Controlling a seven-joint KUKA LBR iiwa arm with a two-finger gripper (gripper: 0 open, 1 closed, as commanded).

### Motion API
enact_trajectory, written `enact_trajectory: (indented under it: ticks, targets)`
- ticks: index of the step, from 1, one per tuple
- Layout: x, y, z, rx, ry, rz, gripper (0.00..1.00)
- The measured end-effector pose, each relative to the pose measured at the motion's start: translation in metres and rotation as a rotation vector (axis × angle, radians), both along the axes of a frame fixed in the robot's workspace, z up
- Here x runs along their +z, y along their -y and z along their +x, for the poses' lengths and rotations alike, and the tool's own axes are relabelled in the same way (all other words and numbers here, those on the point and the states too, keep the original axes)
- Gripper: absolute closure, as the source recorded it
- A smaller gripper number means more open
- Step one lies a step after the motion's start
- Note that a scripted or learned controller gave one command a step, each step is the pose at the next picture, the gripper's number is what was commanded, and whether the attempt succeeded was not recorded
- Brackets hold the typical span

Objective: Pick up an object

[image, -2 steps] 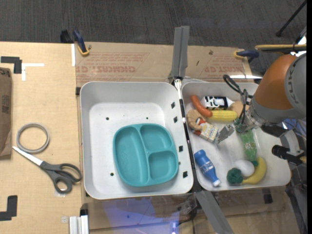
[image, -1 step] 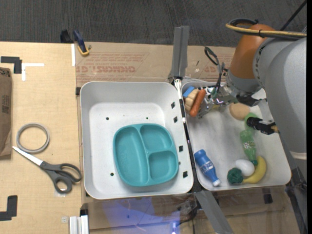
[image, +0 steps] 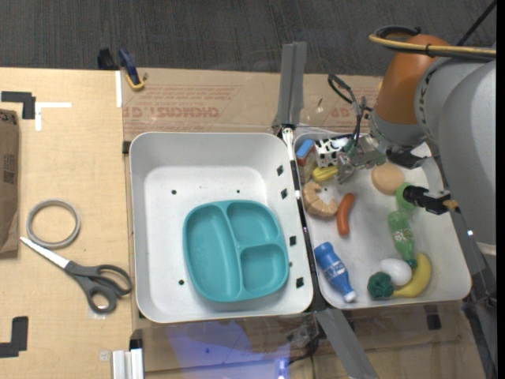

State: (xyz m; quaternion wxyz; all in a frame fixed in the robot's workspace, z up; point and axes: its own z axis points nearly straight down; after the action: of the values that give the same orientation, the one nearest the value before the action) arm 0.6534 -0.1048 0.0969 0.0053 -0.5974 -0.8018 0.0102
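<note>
where the tool (image: 345, 164) dips, fingers unclear, one hot dog (image: 345, 214), one blue bottle (image: 334, 272), one banana (image: 419, 278)

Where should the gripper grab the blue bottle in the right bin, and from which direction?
Take the blue bottle across its body, near the middle, coming straight down from above. It lies flat on the right bin floor, its long axis running diagonally, with open floor along both long sides, so close across the narrow width.

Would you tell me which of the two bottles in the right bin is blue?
The blue bottle by the bin's front-left corner; the other bottle, towards the right side, is green.
</note>
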Motion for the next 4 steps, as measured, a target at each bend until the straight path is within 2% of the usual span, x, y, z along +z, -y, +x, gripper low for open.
enact_trajectory:
  ticks: [1, 2, 3, 4]
  targets:
    - [0.109, -0.045, 0.006, -0.146, 0.022, 0.006, 1.0]
    - [0.245, 0.047, -0.021, -0.259, 0.022, 0.004, 1.0]
    - [0.042, 0.055, 0.004, -0.186, 0.02, 0.006, 1.0]
    - [0.043, 0.055, 0.005, -0.185, 0.021, 0.006, 0.0]
